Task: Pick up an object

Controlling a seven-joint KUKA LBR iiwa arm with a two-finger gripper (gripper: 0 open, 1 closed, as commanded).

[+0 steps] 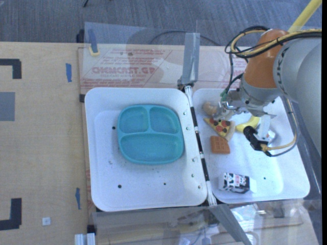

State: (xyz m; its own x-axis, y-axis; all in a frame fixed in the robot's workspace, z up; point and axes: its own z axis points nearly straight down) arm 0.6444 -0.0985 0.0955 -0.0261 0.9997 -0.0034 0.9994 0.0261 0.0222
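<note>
The right bin (286, 188) holds several toy foods. A pizza slice (220, 127) lies near its upper left, with a tan piece (209, 107) just above it and an orange waffle square (220, 145) below. A yellow banana-like piece (246, 125) peeks out under the arm. A black-and-white carton (235, 182) rests near the front. My gripper (228, 110) hangs low over the pizza slice and the tan piece, partly hidden by the wrist and cables.
The left bin (102, 188) bears a teal divided plate (150, 134). A metal divider (196, 137) separates the bins. The grey arm with its orange band (263, 75) covers the right bin's upper right corner, with cables looping around it.
</note>
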